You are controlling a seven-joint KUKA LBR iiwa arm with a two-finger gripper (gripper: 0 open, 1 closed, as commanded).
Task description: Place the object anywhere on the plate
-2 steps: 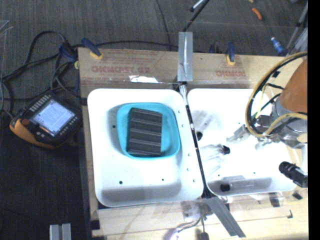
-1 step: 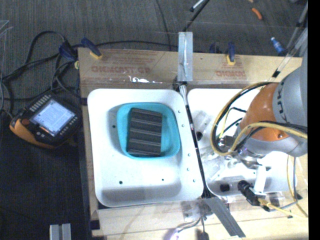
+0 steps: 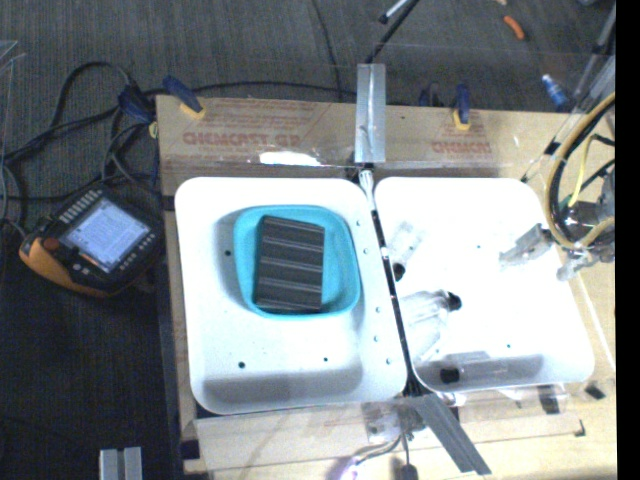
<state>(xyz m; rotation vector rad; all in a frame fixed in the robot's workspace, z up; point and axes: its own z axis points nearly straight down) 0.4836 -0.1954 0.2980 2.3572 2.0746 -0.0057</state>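
A dark grey ridged rectangular block (image 3: 290, 263) lies flat on the light blue plate (image 3: 345, 268), which sits in the left white bin (image 3: 210, 348). The block covers most of the plate's middle and nothing is touching it. My gripper (image 3: 545, 248) is at the right edge of the right bin (image 3: 480, 218), far from the plate, with a grey metal part reaching in over the bin's right side. Yellow and black cables hang above it.
Several clear plastic pieces with small black parts lie in the right bin (image 3: 432, 306), near its left wall and front edge. A handheld control pendant (image 3: 100, 238) with cables rests left of the bench. A metal divider strip (image 3: 370, 118) stands at the back between the bins.
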